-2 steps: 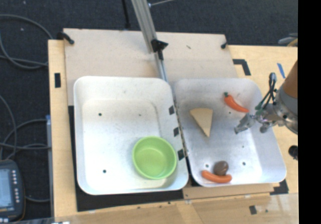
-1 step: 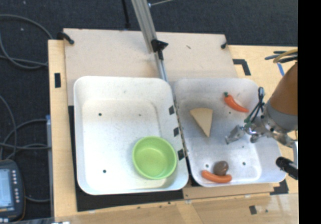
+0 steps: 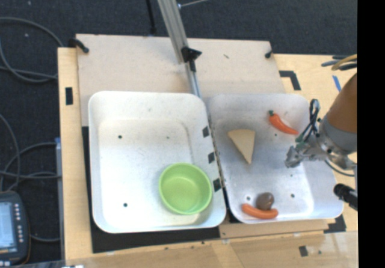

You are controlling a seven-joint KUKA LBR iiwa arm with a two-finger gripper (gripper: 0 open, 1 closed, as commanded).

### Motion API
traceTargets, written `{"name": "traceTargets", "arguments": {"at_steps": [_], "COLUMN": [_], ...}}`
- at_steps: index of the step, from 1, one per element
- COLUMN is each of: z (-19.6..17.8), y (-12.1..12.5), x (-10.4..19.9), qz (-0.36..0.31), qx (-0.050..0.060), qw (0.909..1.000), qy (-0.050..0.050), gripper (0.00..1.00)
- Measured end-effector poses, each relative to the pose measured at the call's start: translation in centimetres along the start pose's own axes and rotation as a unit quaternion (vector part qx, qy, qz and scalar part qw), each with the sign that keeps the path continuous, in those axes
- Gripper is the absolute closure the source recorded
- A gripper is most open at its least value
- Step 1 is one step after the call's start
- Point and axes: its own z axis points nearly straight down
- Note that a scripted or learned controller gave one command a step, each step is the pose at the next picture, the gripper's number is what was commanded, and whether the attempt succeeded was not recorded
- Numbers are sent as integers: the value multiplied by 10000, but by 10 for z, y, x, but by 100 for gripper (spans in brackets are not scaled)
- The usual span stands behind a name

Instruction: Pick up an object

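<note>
Four small items are lying in the right bin [image 3: 301,201]; the light, stiff wedge [image 3: 243,143] is sitting mid-bin, best pinched across its flat sides. Tool [image 3: 293,157] is hovering beside it.

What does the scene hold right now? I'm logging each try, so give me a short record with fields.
left bin: green bowl near its front right corner
right bin: tan wedge near the middle; orange carrot at the back; orange carrot with brown lump at the front
gripper: over the right bin's right side, nothing seen held
</note>
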Motion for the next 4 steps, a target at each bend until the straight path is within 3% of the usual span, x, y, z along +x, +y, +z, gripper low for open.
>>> {"name": "traceTargets", "arguments": {"at_steps": [2, 4], "z": [-112, -115], "y": [-1, 20], "x": [1, 100], "qz": [-43, -68], "qx": [-14, 6], "qw": [10000, 10000], "qy": [-7, 13], "gripper": [100, 100]}}
